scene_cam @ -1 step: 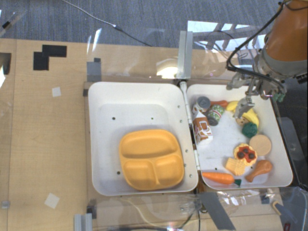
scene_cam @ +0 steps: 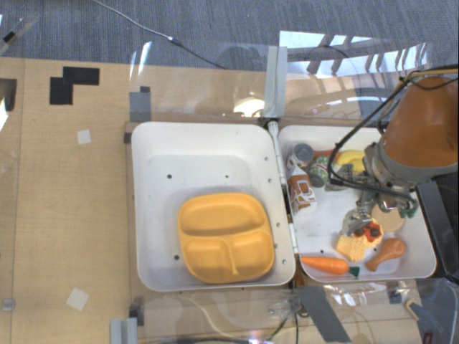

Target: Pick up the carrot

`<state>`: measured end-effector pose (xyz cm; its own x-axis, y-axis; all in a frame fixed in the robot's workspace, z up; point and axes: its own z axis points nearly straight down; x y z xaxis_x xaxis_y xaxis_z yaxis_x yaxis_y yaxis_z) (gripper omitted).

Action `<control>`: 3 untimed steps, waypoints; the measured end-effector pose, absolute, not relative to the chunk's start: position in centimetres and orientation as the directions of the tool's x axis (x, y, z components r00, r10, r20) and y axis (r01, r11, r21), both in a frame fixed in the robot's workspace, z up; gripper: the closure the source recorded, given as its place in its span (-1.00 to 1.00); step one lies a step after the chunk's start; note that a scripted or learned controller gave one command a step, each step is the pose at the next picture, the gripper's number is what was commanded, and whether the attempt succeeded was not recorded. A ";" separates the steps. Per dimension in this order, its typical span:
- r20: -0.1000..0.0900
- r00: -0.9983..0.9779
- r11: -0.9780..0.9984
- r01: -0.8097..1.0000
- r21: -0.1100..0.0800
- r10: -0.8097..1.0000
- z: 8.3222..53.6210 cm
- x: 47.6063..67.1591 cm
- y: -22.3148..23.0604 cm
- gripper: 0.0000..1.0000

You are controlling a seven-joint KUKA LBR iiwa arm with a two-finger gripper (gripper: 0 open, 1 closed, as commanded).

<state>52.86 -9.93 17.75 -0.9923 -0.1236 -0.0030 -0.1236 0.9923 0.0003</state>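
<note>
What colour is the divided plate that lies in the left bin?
The divided plate is yellow-orange, plain with no pattern, seen best in the camera view.

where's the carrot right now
The carrot lies along the right bin's near edge, left of the drumstick and just below the cracker.

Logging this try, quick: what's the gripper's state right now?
Gripper: cannot be told; it hangs over the right bin, apart from the carrot.
</note>
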 end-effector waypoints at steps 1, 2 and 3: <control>-0.013 -0.960 0.960 -0.281 -0.005 -0.281 9.8 50.2 -11.6 -1.00; -0.010 -0.979 0.979 -0.204 -0.006 -0.204 9.0 50.5 -9.3 -1.00; -0.014 -0.992 0.992 -0.128 -0.007 -0.128 9.0 50.4 -8.9 -1.00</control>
<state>50.43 -8.87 9.00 -0.9917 -0.1278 -0.0142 -0.1278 0.9918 -0.0068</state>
